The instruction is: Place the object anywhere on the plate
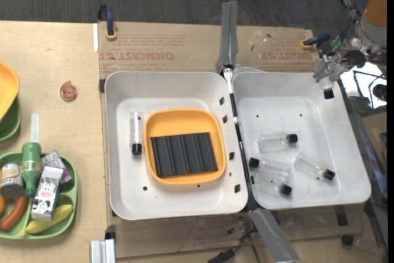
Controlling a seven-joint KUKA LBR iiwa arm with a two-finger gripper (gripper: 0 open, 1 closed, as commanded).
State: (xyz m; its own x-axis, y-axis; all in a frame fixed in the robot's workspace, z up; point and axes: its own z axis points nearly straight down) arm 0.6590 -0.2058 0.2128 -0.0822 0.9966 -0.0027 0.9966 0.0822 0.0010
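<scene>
Two white bins face you: the left bin (120, 194) carries the orange plate (183, 146) with a clear vial (136, 131) lying just left of it, off the plate. More vials (278, 143) lie in the right bin (345, 191). The gripper (327, 74) hangs over that bin's far right corner; its grip you cannot tell.
</scene>
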